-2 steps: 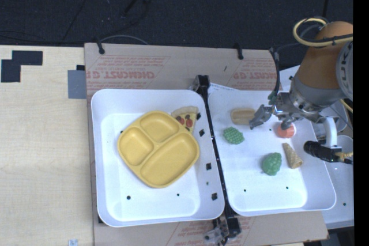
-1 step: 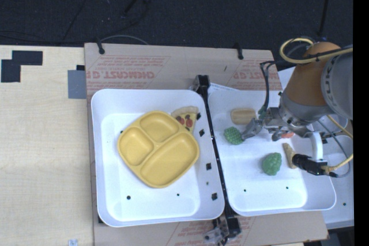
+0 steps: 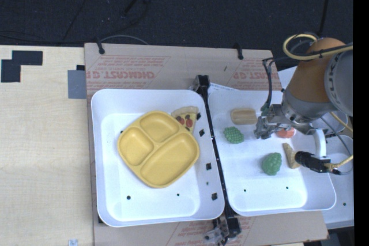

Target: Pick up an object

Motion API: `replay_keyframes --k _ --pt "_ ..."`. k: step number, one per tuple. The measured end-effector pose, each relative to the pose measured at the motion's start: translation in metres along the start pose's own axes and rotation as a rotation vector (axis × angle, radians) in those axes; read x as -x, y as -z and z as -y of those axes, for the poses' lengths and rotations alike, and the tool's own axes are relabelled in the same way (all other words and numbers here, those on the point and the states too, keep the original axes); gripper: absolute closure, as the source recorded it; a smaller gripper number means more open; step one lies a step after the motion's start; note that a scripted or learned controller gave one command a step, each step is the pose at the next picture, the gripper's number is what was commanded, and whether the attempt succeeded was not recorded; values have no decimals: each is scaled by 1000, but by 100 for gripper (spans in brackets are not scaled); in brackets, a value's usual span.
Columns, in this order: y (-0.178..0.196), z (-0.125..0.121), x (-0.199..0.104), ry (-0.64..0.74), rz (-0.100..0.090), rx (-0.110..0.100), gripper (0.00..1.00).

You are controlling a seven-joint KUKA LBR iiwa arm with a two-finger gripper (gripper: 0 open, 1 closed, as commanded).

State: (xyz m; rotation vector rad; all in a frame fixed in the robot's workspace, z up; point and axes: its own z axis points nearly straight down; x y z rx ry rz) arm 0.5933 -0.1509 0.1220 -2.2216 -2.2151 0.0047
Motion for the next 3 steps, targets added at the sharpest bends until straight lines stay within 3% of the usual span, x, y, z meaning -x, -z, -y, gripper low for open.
replay_keyframes --k 1,2,3 --pt "64 0 2 4 2 9 100" --pt "83 0 2 4 1 5 100" --pt "76 18 -52 7 -2 0 100"
